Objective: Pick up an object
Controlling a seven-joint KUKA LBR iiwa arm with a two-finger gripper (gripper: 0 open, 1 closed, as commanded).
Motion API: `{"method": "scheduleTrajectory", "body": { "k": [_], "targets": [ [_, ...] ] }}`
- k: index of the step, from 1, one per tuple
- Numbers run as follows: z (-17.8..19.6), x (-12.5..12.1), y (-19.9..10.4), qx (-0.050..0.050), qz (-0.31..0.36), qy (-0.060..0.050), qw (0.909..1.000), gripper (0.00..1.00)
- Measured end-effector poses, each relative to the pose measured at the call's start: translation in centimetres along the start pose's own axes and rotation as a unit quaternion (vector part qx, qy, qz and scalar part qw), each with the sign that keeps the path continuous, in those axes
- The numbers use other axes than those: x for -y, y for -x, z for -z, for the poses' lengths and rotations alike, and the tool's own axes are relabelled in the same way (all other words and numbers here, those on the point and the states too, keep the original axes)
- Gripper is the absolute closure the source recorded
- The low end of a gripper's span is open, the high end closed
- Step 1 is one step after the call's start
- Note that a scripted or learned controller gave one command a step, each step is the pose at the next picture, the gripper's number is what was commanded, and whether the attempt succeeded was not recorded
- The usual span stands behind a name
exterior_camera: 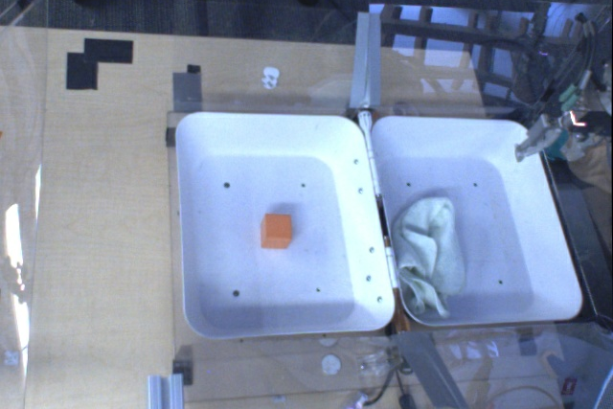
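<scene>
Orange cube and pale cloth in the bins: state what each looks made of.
Orange cube: looks like matte foam or painted wood, judging by its flat, even colour and lack of shine; which one is unclear. Pale cloth: soft fabric, likely terry towel, judging by its rumpled folds and fuzzy surface.

No text, label, brand, number or sign can be read anywhere on the bench.
</scene>
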State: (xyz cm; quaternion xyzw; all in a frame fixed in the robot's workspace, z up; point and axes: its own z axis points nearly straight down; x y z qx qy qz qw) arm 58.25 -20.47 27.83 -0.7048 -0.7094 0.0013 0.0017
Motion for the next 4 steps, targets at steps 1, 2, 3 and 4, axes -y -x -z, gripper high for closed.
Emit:
{"method": "scheduleTrajectory", "body": {
  "k": [1, 2, 3, 4],
  "targets": [
    [-14.3, -3.2, 0.0, 0.000, 0.035, -0.001, 0.9994, 0.00],
    [-18.6, -6.2, 0.0, 0.000, -0.038, 0.002, 0.9993, 0.00],
    [-17.9, -6.3, -0.2, 0.001, -0.034, 0.001, 0.9994, 1.00],
    [-8.8, -8.8, -2.7, 0.000, -0.203, 0.002, 0.9791, 1.00]
  ]
}}
